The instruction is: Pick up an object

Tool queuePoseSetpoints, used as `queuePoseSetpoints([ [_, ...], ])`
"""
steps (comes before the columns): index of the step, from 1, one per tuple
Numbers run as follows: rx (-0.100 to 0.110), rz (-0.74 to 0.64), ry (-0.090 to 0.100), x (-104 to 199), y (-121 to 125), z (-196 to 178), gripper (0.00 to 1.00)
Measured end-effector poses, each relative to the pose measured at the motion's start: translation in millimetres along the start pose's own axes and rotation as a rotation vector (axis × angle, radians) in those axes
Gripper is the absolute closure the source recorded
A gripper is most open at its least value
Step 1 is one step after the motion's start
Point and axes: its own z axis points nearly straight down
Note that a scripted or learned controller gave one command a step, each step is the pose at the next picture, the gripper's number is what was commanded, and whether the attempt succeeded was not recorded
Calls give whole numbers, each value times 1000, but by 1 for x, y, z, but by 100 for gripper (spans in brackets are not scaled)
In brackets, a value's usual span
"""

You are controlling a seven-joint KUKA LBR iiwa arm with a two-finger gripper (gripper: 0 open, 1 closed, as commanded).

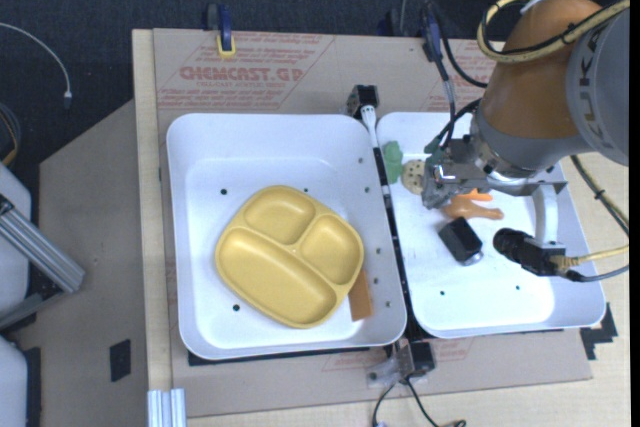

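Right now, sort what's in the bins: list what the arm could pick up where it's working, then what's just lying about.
Job in hand:
gripper
orange object
black block
green piece
right bin

Lying about:
yellow divided plate
brown block
left bin

We note a yellow divided plate (290, 257) of smooth, slightly glossy plastic. Both shallow white bins, the left (200, 215) and the right (520, 310), appear as smooth plastic with a soft sheen. The brown board (155, 165) beneath looks matt, like printed cardboard.
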Motion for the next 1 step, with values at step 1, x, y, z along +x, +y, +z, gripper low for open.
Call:
queuePoseSetpoints([
  [1, 0, 1, -1, 43, -7, -2, 100],
])
